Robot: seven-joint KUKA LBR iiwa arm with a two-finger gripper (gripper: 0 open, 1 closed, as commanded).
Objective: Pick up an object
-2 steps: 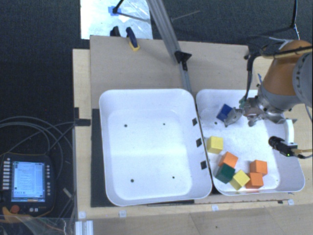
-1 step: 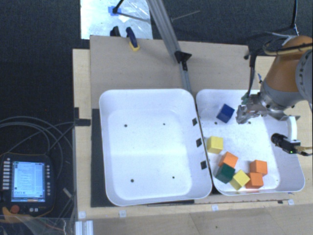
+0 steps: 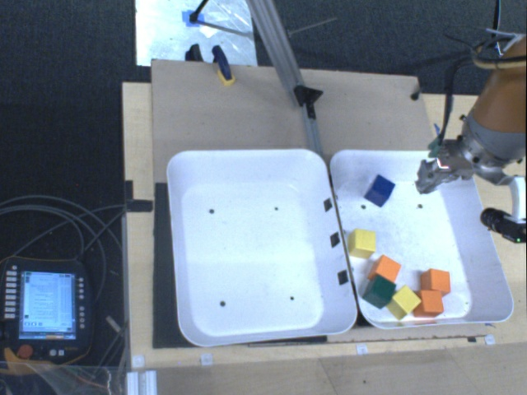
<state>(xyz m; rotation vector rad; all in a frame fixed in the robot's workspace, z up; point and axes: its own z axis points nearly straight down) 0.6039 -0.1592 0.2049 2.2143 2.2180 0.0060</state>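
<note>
The right bin [image 3: 486,245] holds several small blocks. A blue block [image 3: 380,190] lies alone near its far side. A yellow block [image 3: 361,243] sits by the left wall. Near the front are an orange block [image 3: 385,267], a dark green block [image 3: 380,290], a second yellow block [image 3: 405,300] and two orange blocks [image 3: 431,290] side by side. My gripper [image 3: 428,177] hangs over the far right part of this bin, to the right of the blue block and apart from it. Nothing shows between its fingers.
The left bin [image 3: 247,245] stands beside the right one, with black clips along the shared wall. A grey pole [image 3: 280,44] slants over the bench's far side. A teach pendant [image 3: 45,307] and cables lie on the floor at the left.
</note>
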